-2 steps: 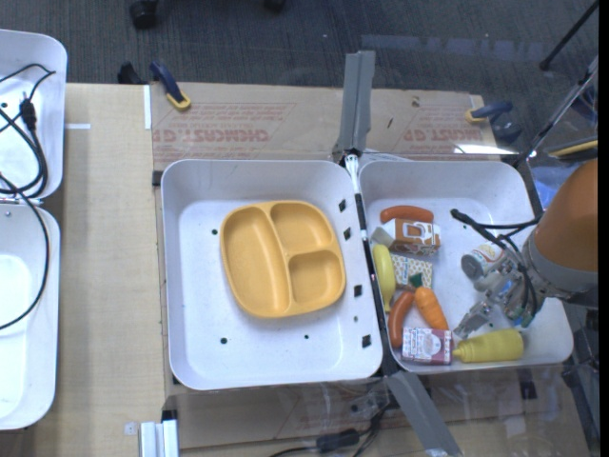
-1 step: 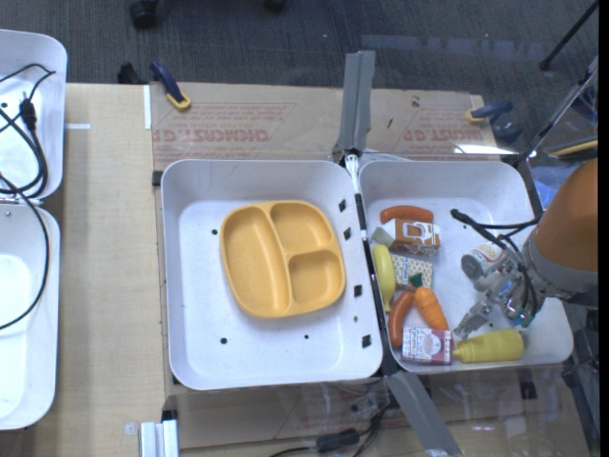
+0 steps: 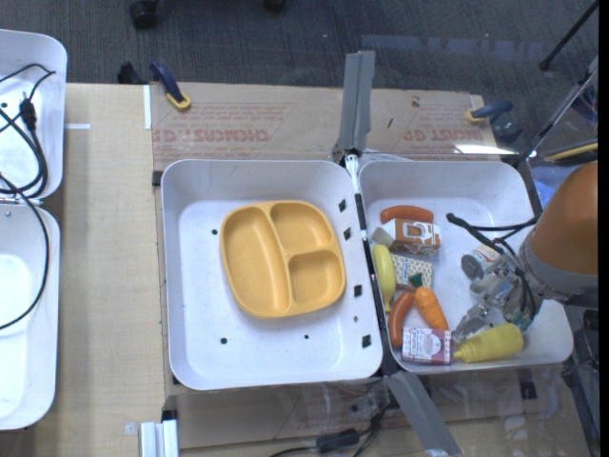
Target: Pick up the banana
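The gripper (image 3: 481,314) hangs low over the right bin (image 3: 447,181), near that bin's right wall and front edge; the arm (image 3: 571,227) with its orange band enters above it from the right. Whether its fingers are spread or closed cannot be told, since cables and metal parts crowd the wrist. Nothing shows between them.

The banana (image 3: 383,269) lies well to the gripper's left, along the divider wall where the two bins meet, lengthwise and close against that edge. Little room is left on its wall side; on the side facing the gripper a patterned packet (image 3: 413,270) lies just beside it.

Between gripper and banana lie a carrot (image 3: 431,307) and a red sausage (image 3: 400,317), tilted side by side. Just in front of the gripper, touching the bin's front wall, is a yellow squeeze bottle (image 3: 490,343), with a small red and white carton (image 3: 426,346) to its left. Farther back and left are an orange box (image 3: 416,235) and another sausage (image 3: 406,213). The back right part of the bin floor, behind the gripper, is open white surface.

Far left of the gripper, the left bin (image 3: 190,284) holds a yellow divided plate (image 3: 282,256) with open floor all round it. The bins sit on cardboard (image 3: 257,122) over a wooden bench (image 3: 105,255); dark carpet (image 3: 314,17) lies beyond.
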Tool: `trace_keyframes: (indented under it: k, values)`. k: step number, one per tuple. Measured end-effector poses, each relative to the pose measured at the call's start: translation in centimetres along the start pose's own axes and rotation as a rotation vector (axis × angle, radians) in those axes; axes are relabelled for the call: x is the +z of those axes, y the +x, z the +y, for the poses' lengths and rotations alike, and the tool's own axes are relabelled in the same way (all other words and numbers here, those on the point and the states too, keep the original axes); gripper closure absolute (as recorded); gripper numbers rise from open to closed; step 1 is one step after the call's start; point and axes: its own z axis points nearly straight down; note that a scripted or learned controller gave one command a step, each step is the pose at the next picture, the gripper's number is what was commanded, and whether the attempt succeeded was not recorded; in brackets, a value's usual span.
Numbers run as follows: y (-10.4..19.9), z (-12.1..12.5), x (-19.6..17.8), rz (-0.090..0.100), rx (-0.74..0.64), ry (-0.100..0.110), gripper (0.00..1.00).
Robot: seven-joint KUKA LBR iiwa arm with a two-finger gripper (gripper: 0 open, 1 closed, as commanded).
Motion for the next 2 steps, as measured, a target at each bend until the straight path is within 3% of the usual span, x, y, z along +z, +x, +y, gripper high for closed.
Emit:
trace_keyframes:
  k: [1,2]
  values:
    - [-5.6,1.5,0.2,0.006,0.013,0.003,0.00]
    - [2.4,2.9,0.2,0.008,-0.084,0.003,0.00]
